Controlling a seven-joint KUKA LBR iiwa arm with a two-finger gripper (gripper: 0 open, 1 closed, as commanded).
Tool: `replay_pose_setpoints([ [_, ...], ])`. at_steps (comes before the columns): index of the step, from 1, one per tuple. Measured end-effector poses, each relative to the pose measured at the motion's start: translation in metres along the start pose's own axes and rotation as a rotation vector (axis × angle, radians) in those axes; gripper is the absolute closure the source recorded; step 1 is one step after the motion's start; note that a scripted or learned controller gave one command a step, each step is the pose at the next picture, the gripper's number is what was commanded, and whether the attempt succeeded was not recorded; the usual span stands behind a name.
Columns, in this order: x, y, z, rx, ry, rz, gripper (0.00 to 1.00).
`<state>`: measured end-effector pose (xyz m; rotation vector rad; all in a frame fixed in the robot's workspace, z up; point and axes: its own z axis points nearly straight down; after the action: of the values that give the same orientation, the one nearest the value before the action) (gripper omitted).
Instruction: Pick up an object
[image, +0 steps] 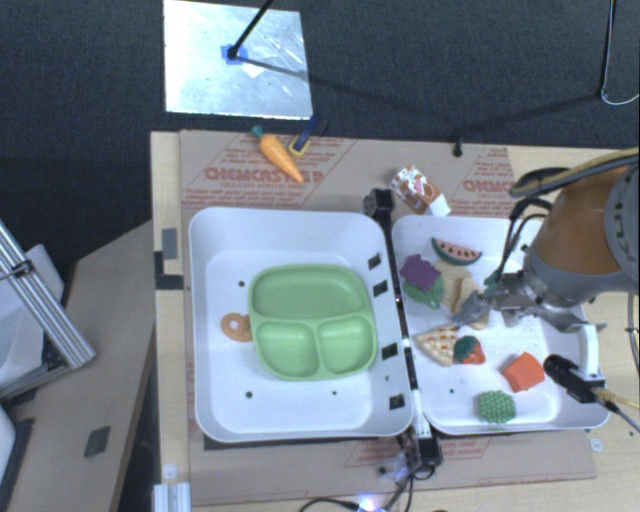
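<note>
Toy foods, pizza slice (437, 344) and strawberry (468, 350) among them, fill the right bin (570, 415); the gripper (472, 314) hovers there, grip state unclear; the left bin (215, 400) holds a green divided tray (310, 320).

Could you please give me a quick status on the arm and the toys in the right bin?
Gripper low over right bin, beside pizza slice and strawberry. Nothing seen held. Orange block, green ball lie nearby.

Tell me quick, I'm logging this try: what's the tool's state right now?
Tool: cannot be told. It sits low in the right bin, next to the pizza slice and strawberry.
</note>
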<state>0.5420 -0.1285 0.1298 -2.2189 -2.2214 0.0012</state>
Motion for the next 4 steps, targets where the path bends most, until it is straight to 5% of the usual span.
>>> replay_pose_setpoints([
  [1,0.000,0.003,0.044,-0.008,0.000,0.001,0.00],
  [2,0.000,0.005,0.030,-0.015,0.001,0.000,1.00],
  [4,-0.003,0.006,-0.077,-0.009,-0.003,-0.003,1.00],
])
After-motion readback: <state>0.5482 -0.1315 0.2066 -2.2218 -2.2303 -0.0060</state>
